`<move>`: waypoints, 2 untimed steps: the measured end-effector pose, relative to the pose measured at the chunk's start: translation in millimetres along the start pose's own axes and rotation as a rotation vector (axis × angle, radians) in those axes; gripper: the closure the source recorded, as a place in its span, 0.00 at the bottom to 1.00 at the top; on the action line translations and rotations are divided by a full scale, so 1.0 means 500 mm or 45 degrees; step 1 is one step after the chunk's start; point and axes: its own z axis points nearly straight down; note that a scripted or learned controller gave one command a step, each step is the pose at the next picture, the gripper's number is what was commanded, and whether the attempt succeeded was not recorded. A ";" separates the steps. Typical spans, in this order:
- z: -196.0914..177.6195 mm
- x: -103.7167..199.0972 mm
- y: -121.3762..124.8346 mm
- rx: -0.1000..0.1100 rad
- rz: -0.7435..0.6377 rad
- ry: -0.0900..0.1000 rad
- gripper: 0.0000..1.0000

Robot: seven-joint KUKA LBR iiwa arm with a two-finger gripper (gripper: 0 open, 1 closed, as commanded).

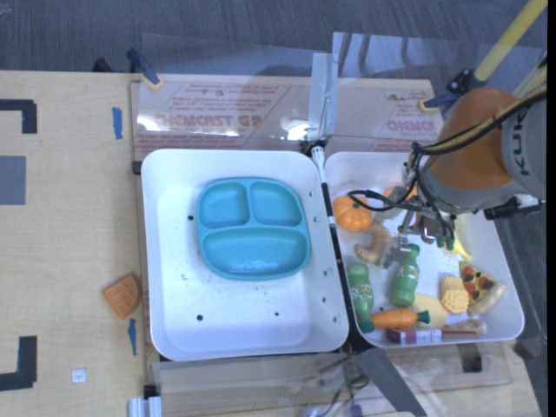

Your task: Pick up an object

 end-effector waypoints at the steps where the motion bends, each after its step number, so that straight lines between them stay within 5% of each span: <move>1: -0.002 0.089 -0.088 0.007 0.198 0.002 0.00; 2: -0.003 0.145 -0.175 0.008 0.067 0.002 0.00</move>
